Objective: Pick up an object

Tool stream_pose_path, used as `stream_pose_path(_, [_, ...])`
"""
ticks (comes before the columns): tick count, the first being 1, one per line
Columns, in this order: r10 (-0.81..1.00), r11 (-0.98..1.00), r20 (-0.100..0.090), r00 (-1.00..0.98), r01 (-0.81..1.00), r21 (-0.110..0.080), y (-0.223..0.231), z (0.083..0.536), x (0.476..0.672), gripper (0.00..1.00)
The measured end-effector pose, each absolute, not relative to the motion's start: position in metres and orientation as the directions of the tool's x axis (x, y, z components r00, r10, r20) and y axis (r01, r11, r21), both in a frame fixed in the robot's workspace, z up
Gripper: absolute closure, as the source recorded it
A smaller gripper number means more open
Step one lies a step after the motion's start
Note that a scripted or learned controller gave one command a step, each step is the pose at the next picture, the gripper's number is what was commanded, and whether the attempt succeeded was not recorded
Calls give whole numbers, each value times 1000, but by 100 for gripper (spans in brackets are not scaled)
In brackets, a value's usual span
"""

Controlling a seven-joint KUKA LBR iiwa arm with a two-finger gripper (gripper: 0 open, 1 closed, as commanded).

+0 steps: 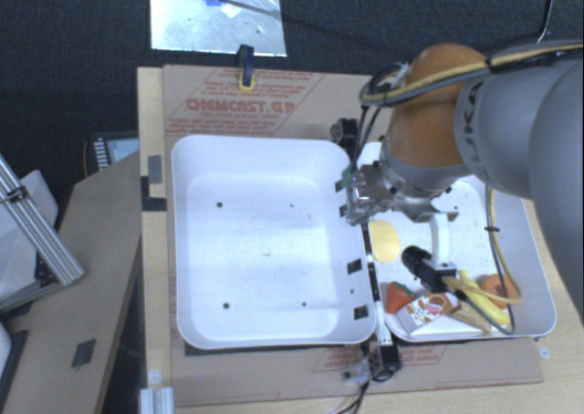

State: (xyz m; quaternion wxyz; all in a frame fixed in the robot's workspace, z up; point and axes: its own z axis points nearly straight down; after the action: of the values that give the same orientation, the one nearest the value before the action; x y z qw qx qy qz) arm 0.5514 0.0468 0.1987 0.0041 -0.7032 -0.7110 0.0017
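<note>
Arm: I see the arm (516,134) reaching in from the right, its orange band (436,98) over the back-left part of the right bin (534,262).
Gripper: the gripper (363,204) sits low at the seam between the two bins, against the right bin's left wall.
Jaws: can't tell whether they are spread or pressed together; the wrist blocks my view.
Grasp: I can't confirm one from this angle.
Pick candidates: all lie in the right bin, along its left and front sides.
Pale yellow object (385,241): just in front of the gripper, close to the dividing wall.
Red object (398,295): front-left corner of the right bin, touching the red-and-white packet (427,310).
Banana (484,305): along the front wall, just beside the packet.
Orange piece (498,286): right against the banana, on its far side.
Left bin (265,221): white, next to the gripper's seam.
Base: both bins sit on a cardboard sheet (242,104) with red lettering.
</note>
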Motion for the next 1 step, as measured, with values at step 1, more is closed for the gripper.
stream_pose_path(1, [1000, 10, 3, -10, 1000, 15, 82, 322, 576, 100])
